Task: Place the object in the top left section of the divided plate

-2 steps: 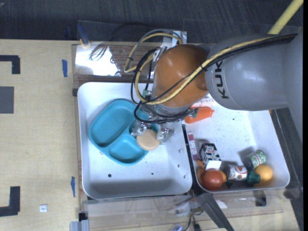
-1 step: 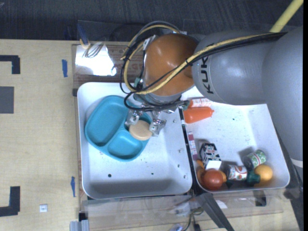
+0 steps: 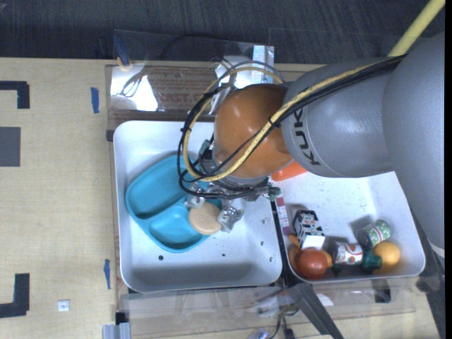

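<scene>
A blue divided plate (image 3: 157,198) lies in the left bin, tilted toward the lower right. A round tan object (image 3: 205,220), like a small bun or cookie, sits at the plate's lower right rim. My gripper (image 3: 215,210) hangs right over it, under the orange wrist band (image 3: 248,134); silver finger parts (image 3: 229,216) touch the tan object's right side. The wrist and cables hide the plate's right part and most of the fingers.
The left white bin (image 3: 212,263) has bare floor below and right of the plate. The right bin (image 3: 406,210) holds a red apple (image 3: 313,263), an orange fruit (image 3: 387,253), a small can (image 3: 374,232), a bottle (image 3: 347,253) and a packet (image 3: 306,223).
</scene>
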